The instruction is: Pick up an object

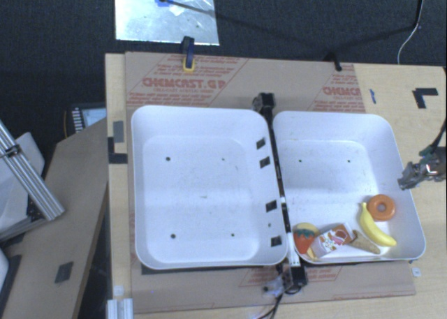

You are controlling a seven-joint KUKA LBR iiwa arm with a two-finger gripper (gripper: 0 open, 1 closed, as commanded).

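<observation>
Here the banana (376,225), orange ring (381,206) and small packets (330,239) sit bunched in the right bin's (328,164) near corner, probably slid there, while the tool (418,173) hovers at its right rim, grip state indiscernible.

The left bin (199,185) is the landmark; a row of small black clips (267,183) runs down its right rim; the right bin (328,150) sits just beyond that rim, touching it. Both stand on a tan board (230,80) printed with red lettering, which shows beyond the left bin's far rim; a yellow clamp (188,56) grips that board's far edge, and past it lies a shiny metal sheet (166,3) on dark carpet (56,31). To the left bin's left, well apart, slants an aluminium rail (28,174).
</observation>
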